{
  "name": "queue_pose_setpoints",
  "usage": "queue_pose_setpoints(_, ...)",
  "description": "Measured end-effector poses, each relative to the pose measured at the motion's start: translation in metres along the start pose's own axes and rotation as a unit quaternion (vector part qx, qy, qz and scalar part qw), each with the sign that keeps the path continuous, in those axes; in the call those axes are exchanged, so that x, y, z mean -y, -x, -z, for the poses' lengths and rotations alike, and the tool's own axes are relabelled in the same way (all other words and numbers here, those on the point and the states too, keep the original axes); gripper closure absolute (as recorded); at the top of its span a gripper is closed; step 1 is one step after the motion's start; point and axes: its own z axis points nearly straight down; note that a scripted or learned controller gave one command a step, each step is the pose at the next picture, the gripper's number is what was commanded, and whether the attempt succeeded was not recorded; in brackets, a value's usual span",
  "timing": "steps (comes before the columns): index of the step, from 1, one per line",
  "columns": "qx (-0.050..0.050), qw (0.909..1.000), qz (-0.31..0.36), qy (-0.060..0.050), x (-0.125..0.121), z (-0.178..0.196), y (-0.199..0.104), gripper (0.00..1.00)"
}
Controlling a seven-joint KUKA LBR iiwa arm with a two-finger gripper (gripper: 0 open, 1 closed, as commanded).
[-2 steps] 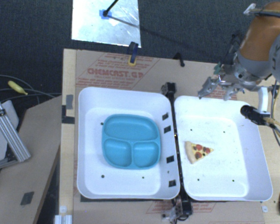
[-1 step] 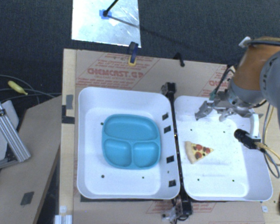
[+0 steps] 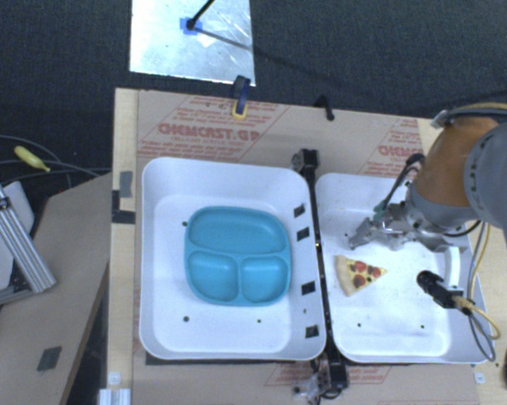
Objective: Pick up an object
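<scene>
- The left bin point(image 3: 160, 260) on the table point(image 3: 198, 121) holds a blue divided plate point(image 3: 237, 254), lying flat near its middle.
- In the right bin point(image 3: 399, 339) a toy pizza slice point(image 3: 357, 273) lies flat on the floor, untouched.
- The pincer point(image 3: 360, 236) hovers just above and beside the slice, up and slightly right of it; whether it is open or closed I cannot tell, and nothing shows gripped.
</scene>
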Motion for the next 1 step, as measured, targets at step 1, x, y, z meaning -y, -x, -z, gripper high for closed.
queue_pose_setpoints(1, -0.001, 1.0000, 0.002, 0.001, 0.0352, 0.0026, -0.0327, 0.00)
